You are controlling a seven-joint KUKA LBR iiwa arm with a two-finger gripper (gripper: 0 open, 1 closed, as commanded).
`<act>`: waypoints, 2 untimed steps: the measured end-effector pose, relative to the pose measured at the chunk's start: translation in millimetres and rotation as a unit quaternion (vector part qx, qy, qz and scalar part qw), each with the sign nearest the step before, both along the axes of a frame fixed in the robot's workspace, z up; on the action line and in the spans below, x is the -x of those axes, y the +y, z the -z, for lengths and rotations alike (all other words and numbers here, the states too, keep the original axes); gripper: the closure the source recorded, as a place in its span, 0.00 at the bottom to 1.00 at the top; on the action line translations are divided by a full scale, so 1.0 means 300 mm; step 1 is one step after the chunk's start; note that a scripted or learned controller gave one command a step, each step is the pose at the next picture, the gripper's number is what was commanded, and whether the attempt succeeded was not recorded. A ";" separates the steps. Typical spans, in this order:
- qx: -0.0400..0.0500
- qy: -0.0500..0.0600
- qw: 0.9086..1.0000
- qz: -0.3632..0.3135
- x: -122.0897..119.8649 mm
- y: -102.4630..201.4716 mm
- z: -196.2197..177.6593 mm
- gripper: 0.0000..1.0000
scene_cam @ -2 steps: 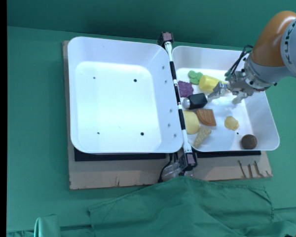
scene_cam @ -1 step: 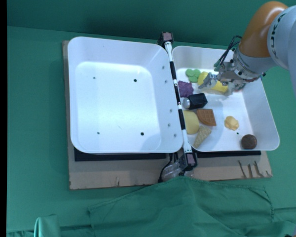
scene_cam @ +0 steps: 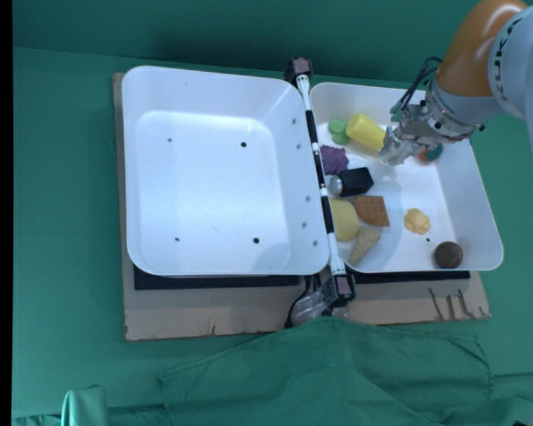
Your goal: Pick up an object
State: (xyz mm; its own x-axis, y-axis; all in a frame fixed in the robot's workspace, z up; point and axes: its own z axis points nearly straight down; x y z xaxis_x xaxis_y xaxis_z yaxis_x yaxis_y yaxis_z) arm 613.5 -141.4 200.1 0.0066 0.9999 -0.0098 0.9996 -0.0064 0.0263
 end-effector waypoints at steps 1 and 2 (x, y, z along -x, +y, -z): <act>0.000 0.001 1.000 0.000 0.001 0.000 0.003 0.00; -0.004 0.012 1.000 -0.003 -0.147 0.003 0.055 0.00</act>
